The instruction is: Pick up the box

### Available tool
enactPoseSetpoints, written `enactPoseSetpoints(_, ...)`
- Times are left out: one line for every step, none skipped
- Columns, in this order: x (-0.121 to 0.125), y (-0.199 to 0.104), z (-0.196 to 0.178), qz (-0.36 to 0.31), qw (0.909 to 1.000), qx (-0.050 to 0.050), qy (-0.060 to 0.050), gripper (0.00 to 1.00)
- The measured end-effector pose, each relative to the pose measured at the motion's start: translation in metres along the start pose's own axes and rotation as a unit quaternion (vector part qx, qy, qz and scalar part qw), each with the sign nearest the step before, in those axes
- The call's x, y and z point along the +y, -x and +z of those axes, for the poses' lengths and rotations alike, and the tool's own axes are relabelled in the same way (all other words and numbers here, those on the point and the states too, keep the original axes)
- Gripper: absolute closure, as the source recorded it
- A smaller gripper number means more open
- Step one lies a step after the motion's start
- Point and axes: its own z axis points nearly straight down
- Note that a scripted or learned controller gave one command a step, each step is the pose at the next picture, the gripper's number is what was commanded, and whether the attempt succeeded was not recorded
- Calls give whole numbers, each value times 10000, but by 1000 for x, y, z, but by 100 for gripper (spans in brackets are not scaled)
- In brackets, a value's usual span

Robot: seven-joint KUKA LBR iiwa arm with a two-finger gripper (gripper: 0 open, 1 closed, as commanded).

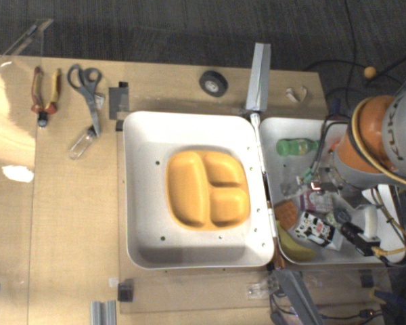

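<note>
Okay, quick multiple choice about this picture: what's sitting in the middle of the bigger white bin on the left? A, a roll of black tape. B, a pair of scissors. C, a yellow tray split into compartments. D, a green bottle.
C: a yellow tray with three compartments lies in the middle of the left bin; the scissors and tape roll lie on the bench, and the green bottle is in the right bin.
</note>
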Motion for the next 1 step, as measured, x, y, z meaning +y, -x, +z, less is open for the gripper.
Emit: enactPoseSetpoints(3,1,-12,-7,10000,-11,23,100)
